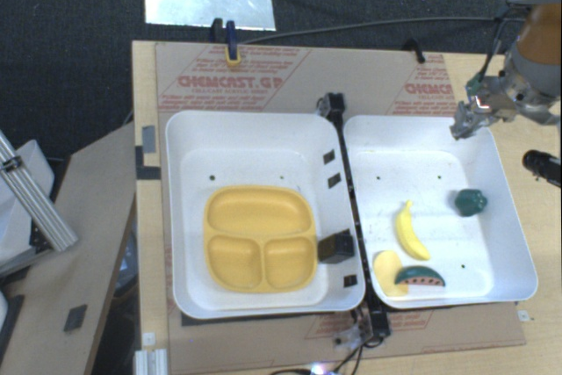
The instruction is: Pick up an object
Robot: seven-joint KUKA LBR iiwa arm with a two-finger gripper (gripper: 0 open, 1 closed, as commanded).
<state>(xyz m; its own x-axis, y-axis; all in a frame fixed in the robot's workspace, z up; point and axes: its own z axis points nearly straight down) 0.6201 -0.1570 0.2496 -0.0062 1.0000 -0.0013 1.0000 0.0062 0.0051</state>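
Observation:
In the right bin [505, 180] lie a yellow banana [410, 231], a dark green round object [470, 202], and at the front a yellow piece [387, 266] beside a watermelon slice [420, 278]. My gripper [468, 117] hangs over the bin's far right rim, well above and behind the green object. Nothing shows between its fingers.
The left bin [189, 189] holds a yellow divided tray [261, 237]. A black clamp bar [344, 189] runs between the bins. A blue-yellow clamp [230, 42] sits at the board's far edge. A metal rail [35, 198] stands at the left.

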